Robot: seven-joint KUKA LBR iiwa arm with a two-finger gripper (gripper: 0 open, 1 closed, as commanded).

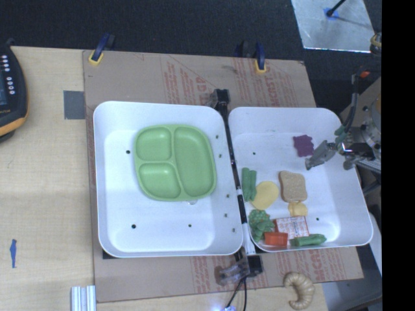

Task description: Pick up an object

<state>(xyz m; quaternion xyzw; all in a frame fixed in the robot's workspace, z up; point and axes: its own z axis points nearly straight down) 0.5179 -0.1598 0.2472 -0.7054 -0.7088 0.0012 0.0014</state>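
Note:
The right bin (337,229) holds several toy foods: a purple piece (302,144), a bread slice (293,185), a yellow round piece (265,194), a small yellow piece (297,208), a green pod (249,179), a broccoli (260,222), a red piece (275,239), a red-and-white packet (292,225) and a green bean (308,240). My gripper (333,158) hangs over the bin's right side, just right of the purple piece. It is open, and nothing sits between its fingers.
The left bin (117,225) carries a green divided plate (175,162). A croissant (300,287) lies on the cardboard in front of the right bin. A handheld controller (10,89) rests at the far left of the bench.

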